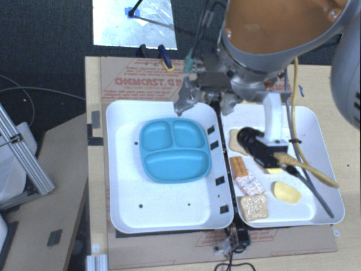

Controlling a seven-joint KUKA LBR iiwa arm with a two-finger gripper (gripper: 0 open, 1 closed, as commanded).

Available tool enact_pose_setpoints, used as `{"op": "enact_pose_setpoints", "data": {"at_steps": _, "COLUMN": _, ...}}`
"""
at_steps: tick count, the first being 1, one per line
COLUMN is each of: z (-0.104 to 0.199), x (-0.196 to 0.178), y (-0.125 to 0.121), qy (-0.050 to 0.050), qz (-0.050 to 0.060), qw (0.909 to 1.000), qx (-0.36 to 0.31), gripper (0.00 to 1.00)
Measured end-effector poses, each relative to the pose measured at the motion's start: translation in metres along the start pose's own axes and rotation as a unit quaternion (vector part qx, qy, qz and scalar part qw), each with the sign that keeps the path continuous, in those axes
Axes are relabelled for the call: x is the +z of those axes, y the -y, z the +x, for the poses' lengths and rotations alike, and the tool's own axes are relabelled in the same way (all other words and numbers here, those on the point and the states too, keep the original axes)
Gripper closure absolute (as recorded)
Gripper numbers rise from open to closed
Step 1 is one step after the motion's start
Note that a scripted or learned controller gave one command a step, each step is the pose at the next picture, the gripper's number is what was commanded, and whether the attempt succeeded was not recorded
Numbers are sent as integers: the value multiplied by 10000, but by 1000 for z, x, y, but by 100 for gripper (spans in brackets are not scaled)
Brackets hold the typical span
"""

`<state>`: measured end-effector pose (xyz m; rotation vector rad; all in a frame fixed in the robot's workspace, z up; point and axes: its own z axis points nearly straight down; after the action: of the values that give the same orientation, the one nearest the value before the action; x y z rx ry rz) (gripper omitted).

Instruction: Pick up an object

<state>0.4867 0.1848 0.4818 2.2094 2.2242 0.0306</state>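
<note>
A blue divided plate [174, 151] lies in the middle of the left bin [124, 208]. The gripper [206, 102] hangs just past the plate's far right corner, over the seam where the left bin meets the right bin [316, 130]. Its fingers stand apart with nothing between them. The things to pick all lie to the right of the plate, across the seam, in a loose line. An orange-brown wafer bar [238, 165] is closest to the plate's right edge, and a crumpled white-and-red piece [249, 183] is just nearer the camera. Then come a square tan cracker [254, 206] and, further right, a yellow oval piece [287, 192] — none of them touching the gripper.
</note>
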Motion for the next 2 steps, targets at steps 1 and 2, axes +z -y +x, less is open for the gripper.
{"op": "enact_pose_setpoints", "data": {"at_steps": 1, "z": 52, "x": 23, "y": 1, "qy": 35, "qz": 89, "qw": 10000, "qx": -12, "gripper": 0}}
{"op": "enact_pose_setpoints", "data": {"at_steps": 2, "z": 50, "x": 11, "y": 0, "qy": 29, "qz": 66, "qw": 10000, "qx": -23, "gripper": 100}}
